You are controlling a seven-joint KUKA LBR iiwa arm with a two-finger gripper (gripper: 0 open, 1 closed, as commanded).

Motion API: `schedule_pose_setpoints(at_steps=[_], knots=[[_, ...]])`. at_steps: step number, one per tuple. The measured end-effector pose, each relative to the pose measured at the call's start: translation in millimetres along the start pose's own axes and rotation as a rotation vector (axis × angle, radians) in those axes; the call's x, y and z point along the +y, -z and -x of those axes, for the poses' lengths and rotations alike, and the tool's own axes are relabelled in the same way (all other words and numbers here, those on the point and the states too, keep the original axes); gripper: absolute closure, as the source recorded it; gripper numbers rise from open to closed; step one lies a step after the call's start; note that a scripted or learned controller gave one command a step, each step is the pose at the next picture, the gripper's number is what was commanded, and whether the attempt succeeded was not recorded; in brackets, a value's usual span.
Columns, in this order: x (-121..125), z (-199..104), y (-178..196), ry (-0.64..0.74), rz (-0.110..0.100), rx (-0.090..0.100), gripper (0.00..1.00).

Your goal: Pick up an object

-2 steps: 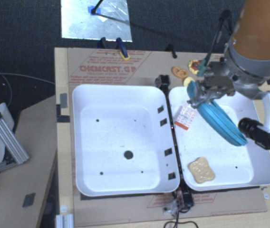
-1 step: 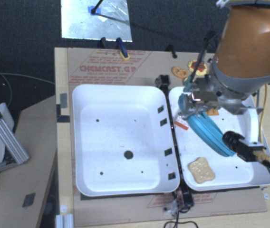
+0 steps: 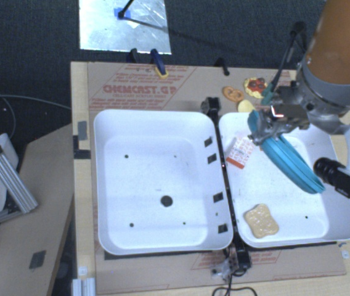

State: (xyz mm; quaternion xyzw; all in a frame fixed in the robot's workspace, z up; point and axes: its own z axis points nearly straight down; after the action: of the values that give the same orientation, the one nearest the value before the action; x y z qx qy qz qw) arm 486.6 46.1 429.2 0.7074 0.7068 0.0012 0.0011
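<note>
Landmark: the right bin [image 3: 341, 227], one of two white bins on the bench [image 3: 132, 82].
Gripper [image 3: 262, 128]: above the right bin's upper part, touching a long blue object [image 3: 292, 159].
Blue object: slanting across the right bin.
Red-and-white packet [image 3: 241, 152]: near the right bin's left wall.
Tan cracker-like piece [image 3: 260, 220]: at the right bin's lower end.
Left bin [image 3: 119, 227]: just beside the right bin.

Even, fairly bright overhead light washes the white bins [image 3: 156, 128] almost featureless, glare streaks the metal sheet [image 3: 124, 17] at top, shadows stay faint, and the whole view looks soft and slightly grainy.
</note>
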Motion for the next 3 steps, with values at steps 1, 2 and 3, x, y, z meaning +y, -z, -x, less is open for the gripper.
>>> schedule_pose_setpoints(at_steps=[1,2,3], knots=[[0,-31,2,0.007,-0.003,0.001,1.0],[5,-82,0,0.009,-0.003,0.002,1.0],[6,-79,11,0.01,-0.003,0.001,1.0]])
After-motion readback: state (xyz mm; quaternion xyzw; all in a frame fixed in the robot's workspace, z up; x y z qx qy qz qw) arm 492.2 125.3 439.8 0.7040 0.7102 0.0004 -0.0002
